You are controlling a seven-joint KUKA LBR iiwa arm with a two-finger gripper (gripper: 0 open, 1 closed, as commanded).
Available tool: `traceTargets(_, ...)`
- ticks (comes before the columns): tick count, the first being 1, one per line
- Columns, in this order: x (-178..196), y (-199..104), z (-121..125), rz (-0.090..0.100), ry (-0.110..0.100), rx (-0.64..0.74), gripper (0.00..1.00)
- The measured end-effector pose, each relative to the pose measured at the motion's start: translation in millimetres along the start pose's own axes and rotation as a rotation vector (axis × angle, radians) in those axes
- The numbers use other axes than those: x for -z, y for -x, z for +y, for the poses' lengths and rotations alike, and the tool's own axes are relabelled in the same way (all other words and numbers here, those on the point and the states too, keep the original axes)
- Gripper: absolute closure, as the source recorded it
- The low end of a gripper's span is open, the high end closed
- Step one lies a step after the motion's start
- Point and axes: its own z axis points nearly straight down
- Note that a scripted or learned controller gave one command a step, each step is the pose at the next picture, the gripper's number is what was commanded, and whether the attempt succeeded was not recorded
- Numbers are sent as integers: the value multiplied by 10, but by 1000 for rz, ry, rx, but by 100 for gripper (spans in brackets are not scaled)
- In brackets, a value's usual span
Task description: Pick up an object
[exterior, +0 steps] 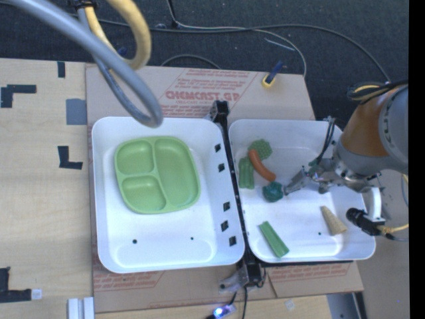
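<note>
The gripper (287, 189) is seen low in the right bin (299, 244), its tip just beside a dark teal round object (272, 192). Whether contact is made, or how the claw is set, cannot be told. An orange sausage-shaped toy (261, 165) lies just above the teal object.

There are two white bins: the left bin (106, 178) and the right bin (299, 241). The left bin has one green plate (157, 175) with three parts in it. The right bin has six small toys: one orange sausage (262, 165), one bumpy green piece (261, 148), one green stick (246, 173), one flat green bar (273, 238), one dark teal lump (272, 192) and one tan cone (333, 219).
</note>
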Motion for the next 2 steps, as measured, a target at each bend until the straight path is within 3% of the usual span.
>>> traceTargets(1, 131, 7, 12, -2, 4, 0, 100)
traceTargets(2, 658, 79, 89, 1, 2, -1, 100)
